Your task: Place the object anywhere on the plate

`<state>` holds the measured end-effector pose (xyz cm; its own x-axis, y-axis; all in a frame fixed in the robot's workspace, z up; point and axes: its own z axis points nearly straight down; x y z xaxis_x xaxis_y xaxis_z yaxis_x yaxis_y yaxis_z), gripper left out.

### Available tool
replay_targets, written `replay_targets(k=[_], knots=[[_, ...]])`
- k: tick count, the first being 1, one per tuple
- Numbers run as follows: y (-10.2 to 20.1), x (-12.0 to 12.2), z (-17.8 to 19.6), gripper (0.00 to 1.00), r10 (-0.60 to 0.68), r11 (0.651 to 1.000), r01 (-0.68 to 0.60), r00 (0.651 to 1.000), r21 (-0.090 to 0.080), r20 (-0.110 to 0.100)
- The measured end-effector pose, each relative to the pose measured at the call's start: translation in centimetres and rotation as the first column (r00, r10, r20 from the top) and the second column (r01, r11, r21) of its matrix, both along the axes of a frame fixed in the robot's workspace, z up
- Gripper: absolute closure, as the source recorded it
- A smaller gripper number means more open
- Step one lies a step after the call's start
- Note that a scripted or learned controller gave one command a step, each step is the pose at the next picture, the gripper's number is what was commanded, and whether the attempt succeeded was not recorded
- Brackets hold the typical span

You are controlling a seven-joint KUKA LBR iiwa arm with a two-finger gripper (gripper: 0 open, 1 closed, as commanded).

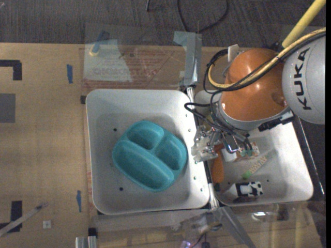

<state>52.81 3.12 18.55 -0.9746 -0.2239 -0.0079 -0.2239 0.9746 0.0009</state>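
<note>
We look down on two shallow white bins set side by side on a wooden bench (pixel 41 138); the left bin (pixel 98 190) holds a teal divided plate (pixel 150 155), lying flat near the middle of its floor and turned at a slant, with three compartments, one long and two smaller; nothing lies on the plate. The grey KUKA arm (pixel 305 84) reaches in from the right, and its orange band (pixel 253 89) covers much of the right bin (pixel 295 185); below the band the gripper (pixel 207 148) hangs over the seam where the two bins meet, just right of the plate's edge; its tip is a tangle of metal and cable, and we cannot tell how it is set or whether anything is in it. In the right bin we see an orange object (pixel 217 172) lying against the left wall, partly hidden under the wrist; a pale comb-like strip (pixel 256 165) sits further right; a small black-and-white object (pixel 249 189) lies near the front wall, well apart from the plate. Which of these is the task's object we cannot tell; all three lie in the right bin. A clear plastic sheet (pixel 132 63) is taped to the bench behind the left bin.
</note>
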Motion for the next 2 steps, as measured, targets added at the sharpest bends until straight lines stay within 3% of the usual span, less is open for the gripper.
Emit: replay_targets(k=[1,2], knots=[[1.7,-4.3,-0.1,1.0,-0.181,0.983,0.181,0.983,-0.001,-0.008],[9.2,-3.4,4.8,1.0,0.074,0.997,-0.074,0.997,0.0,0.0]])
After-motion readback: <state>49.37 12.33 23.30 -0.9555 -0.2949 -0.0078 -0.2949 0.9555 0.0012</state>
